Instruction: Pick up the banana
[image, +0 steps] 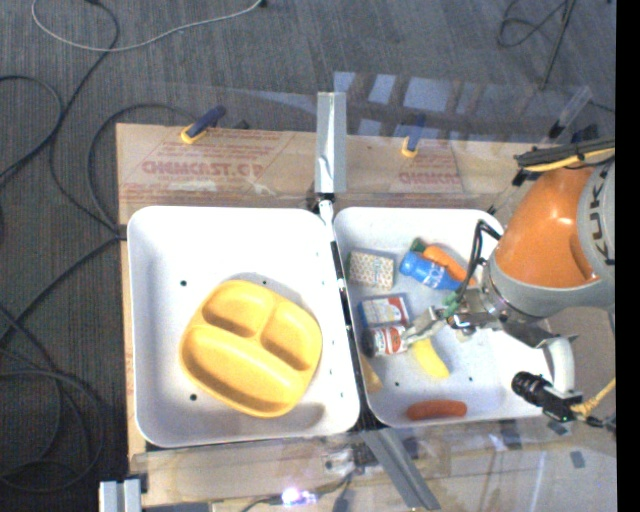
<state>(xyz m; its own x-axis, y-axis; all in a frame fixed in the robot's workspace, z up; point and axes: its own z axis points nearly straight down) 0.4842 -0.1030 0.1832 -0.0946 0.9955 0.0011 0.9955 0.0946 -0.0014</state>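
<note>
Banana (431, 358): small, yellow, short and slightly curved, lying flat on the floor of the right bin (478, 395), lower middle of that bin; it runs on a slant from upper left to lower right.
Claw (432, 322): in the right bin at centre right of the frame, its tip just above the upper end of the banana; whether it is apart or together cannot be told, and nothing shows gripped in it.
Arm (545, 250): grey with a broad orange band, reaching in from the right edge of the frame over the right bin.
Can (385, 341): small, red and white, lying on its side just left of the banana, beside the claw tip.
Blue packet (384, 310): just above the can.
Bottle (433, 268): blue with an orange end, lying in the upper part of the right bin.
Speckled packet (371, 269): upper left of the right bin.
Red sausage-shaped thing (436, 409): near the lower wall of the right bin, below the banana and apart from it.
Yellow tray (252, 346): large, with three hollows, in the middle of the left bin (160, 260).
Tabletop (150, 150): brown board under both bins.
</note>
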